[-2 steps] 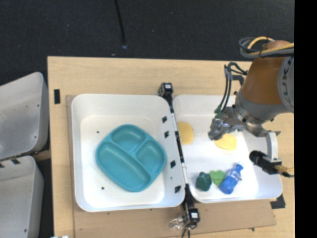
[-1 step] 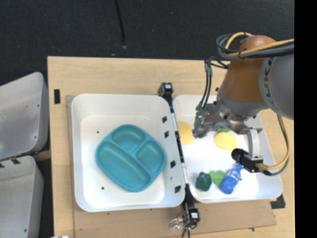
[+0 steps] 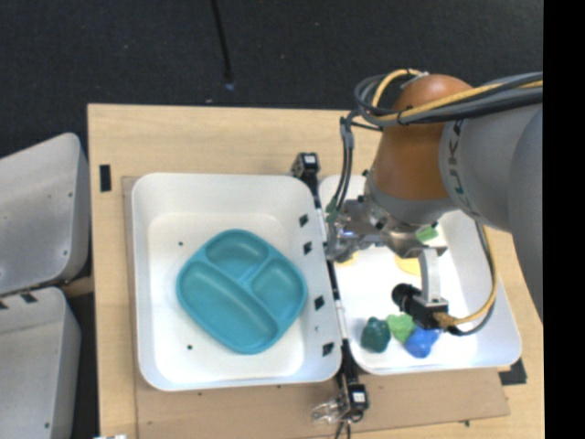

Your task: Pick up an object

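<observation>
At right of frame, a smooth grey arm [image 3: 475,154] with a glossy orange band, bent over the right bin [image 3: 498,341]. Beneath, a pale wood-grain bench [image 3: 110,135] bearing two shallow white plastic bins with rounded corners. In the left bin [image 3: 146,245], a matte teal plate [image 3: 240,289], split into three compartments. Gripper [image 3: 352,231] low at the right bin's upper-left corner, beside the divide; open or closed, cannot tell. Below and right of it, apart, huddled near the bin's lower edge: rounded dark teal lump [image 3: 375,335], green piece [image 3: 400,325], blue piece [image 3: 421,343].

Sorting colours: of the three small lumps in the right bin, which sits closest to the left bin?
The dark teal lump; the green lump and blue lump lie further right.
</observation>
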Controlling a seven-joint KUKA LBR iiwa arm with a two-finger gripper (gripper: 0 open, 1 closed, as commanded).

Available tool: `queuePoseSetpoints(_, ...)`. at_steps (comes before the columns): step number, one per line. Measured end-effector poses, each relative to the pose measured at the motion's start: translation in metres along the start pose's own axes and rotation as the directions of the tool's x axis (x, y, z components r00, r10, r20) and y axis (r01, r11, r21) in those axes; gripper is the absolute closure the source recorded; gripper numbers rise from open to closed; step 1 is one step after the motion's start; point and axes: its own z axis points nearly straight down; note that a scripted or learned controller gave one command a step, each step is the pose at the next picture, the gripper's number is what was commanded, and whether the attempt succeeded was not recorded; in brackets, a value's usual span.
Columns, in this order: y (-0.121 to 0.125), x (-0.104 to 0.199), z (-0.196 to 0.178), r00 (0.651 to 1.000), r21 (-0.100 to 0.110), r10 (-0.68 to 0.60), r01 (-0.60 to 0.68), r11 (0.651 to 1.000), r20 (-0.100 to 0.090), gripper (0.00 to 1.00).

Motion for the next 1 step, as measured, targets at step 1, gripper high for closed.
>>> queuePoseSetpoints(1, 0.0029, 0.0582, -0.0025, 1.0, 0.0, -0.003, 0.003, 1.0, -0.002, 1.0)
